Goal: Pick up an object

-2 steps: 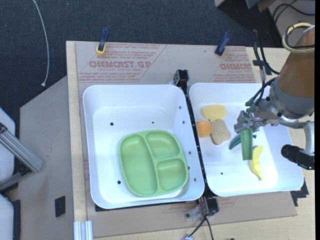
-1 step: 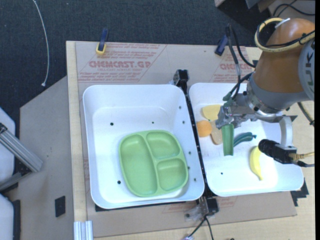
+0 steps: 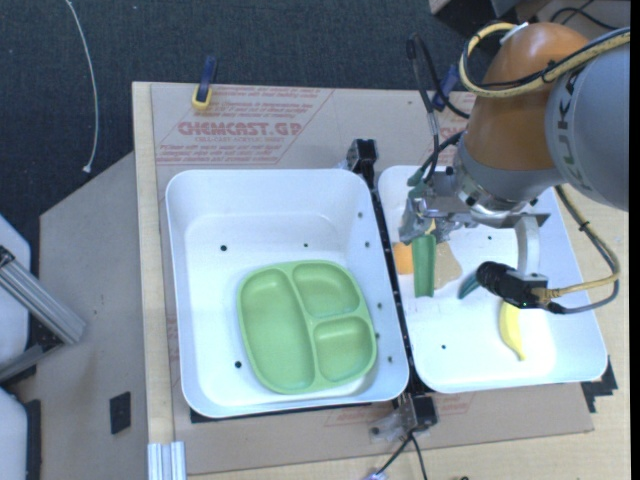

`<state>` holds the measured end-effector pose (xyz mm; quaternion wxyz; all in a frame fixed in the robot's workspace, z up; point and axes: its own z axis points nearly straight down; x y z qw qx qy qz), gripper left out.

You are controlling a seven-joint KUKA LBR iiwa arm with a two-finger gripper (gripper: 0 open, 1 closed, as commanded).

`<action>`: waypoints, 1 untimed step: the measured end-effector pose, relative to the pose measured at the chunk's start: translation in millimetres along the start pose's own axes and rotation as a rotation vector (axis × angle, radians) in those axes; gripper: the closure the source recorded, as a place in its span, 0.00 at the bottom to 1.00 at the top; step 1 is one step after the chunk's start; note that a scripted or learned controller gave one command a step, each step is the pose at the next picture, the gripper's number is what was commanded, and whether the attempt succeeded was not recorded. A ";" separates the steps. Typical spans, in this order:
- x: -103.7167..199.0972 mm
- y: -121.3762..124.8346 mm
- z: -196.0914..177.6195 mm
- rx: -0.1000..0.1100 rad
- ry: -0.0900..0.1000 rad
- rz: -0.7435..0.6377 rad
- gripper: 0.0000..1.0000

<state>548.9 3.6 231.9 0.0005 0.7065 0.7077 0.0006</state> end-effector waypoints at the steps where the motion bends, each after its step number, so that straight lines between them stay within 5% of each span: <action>1: 38.7 30.4 -5.9 -0.002 0.000 -0.002 1.00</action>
